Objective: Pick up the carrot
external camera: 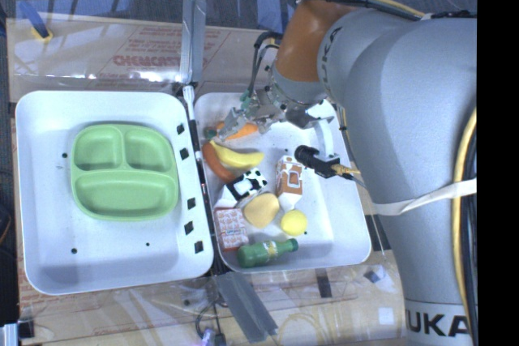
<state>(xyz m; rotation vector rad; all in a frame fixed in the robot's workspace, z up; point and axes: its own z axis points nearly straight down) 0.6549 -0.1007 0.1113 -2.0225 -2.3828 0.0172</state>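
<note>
Green bottle (pixel 267 251): lies on its side at the near edge of the right bin (pixel 350 232), nearest the camera.
Card (pixel 230 228): a small red-and-white printed piece, flat, just left of the bottle's far end.
Lemon (pixel 293 223): a small yellow ball, just beyond the bottle, beside the potato.
Potato (pixel 261 210): pale tan lump, touching the lemon on its left side.
Carton (pixel 290 177): a small orange-and-white box, standing behind the lemon.
Checkered block (pixel 246 184): black and white, between the potato and the banana.
Banana (pixel 237 157): yellow, lying across an orange bowl (pixel 215 158) near the bin's left wall.
Green plate (pixel 125 171): three compartments, alone in the middle of the left bin (pixel 40 255) — well apart from everything else.
Carrot (pixel 238 129): orange, in the far left part of the right bin, just beyond the banana — its far end sits right under the gripper.
Gripper (pixel 253 111): low over the far end of the right bin, at the carrot; whether the fingers are spread or pinching the carrot, I cannot tell.
Arm (pixel 389 93): grey with an orange band, reaching in from the right over the bin's far corner.
</note>
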